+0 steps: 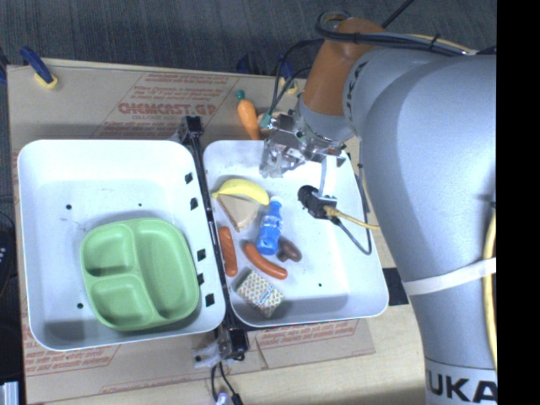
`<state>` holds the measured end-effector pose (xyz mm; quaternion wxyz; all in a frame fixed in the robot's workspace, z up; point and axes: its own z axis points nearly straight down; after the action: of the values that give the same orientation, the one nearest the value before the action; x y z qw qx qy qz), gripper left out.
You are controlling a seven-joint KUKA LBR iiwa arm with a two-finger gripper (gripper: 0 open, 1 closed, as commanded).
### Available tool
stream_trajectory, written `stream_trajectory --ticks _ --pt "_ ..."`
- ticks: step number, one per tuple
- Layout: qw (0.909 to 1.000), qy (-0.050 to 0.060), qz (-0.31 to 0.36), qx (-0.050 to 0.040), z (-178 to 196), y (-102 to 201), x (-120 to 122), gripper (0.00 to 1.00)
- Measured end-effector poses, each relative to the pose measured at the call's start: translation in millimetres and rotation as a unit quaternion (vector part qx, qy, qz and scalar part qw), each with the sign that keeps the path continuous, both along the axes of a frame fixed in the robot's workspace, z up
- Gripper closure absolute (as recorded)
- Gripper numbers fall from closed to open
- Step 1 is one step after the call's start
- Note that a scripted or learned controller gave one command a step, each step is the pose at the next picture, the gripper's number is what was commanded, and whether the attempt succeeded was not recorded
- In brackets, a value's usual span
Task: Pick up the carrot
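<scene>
The small orange carrot with a green tip (246, 118) lies outside both bins, on the printed cardboard surface (152, 99) just past the far rim of the right-hand shallow white bin (363, 285), at about eleven o'clock from that bin's middle — so it rests where nothing else crowds it. The grey arm's two-finger gripper (277, 162) hangs just inside the bin's far edge, at roughly five o'clock from the carrot and near it, not touching. How wide its fingers stand I cannot tell; the metal parts blur together, and nothing shows between them. Judging by this, the grasp is not yet made, and the tool would need to shift toward eleven o'clock over the rim. Inside the same bin sit a yellow banana (243, 192), a blue plastic bottle (270, 229) and a reddish sausage (265, 261). The left-hand white bin (42, 167) holds a green compartment tray (139, 272) — well apart from the work.
</scene>
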<state>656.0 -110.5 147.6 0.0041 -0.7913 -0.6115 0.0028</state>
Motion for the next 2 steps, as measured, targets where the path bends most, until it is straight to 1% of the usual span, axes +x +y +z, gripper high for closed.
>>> stream_trajectory --ticks 1,2 --pt "0.9837 -0.002 -0.180 -0.0019 43.9 97.4 0.2 1.00" --pt "0.9837 -0.002 -0.180 -0.0020 43.8 96.9 0.1 0.00"
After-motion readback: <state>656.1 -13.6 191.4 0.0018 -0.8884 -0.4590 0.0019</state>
